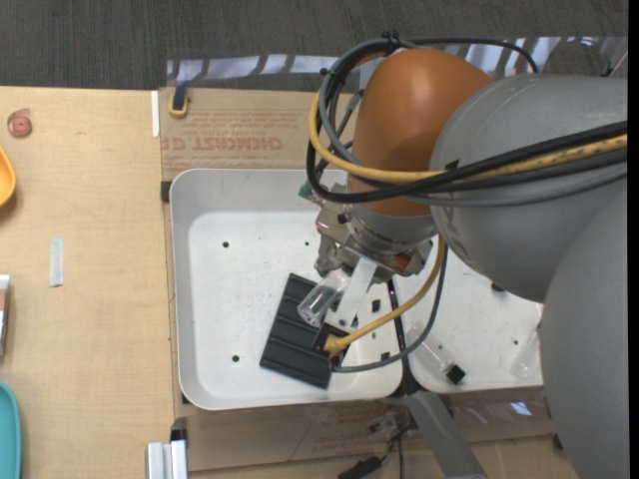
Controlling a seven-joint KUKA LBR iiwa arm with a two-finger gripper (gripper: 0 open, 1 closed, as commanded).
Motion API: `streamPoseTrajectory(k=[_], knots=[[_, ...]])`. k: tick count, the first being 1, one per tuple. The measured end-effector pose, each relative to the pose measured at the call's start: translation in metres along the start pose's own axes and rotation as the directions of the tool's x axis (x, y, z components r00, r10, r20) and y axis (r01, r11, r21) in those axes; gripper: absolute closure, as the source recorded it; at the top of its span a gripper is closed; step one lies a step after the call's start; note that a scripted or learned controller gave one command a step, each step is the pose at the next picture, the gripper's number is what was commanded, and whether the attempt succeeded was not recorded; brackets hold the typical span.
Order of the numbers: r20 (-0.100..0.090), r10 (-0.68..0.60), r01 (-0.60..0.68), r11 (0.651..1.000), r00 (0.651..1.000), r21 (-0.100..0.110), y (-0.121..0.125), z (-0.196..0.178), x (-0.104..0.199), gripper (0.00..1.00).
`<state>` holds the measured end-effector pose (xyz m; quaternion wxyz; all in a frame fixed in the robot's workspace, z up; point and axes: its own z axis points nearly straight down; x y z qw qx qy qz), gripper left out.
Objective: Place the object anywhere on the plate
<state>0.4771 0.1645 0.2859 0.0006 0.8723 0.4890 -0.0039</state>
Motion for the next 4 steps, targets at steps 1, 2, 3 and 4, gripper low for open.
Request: streamPoseTrajectory(k=[1, 2, 3, 4], knots=[[-0.001, -0.132, 0.132, 0.991, 0.991, 0.001, 0.039, 0.036, -0.062, 1.0], [0.0, 0.056, -0.056, 0.998, 0.998, 0.002, 0.014, 0.101, -0.023, 1.0], [-0.002, -0.217, 0.217, 0.976, 0.976, -0.001, 0.076, -0.038, -0.056, 1.0], [-0.001, -0.184, 0.184, 0.983, 0.983, 0.0, 0.02, 0.034, -0.027, 1.0]])
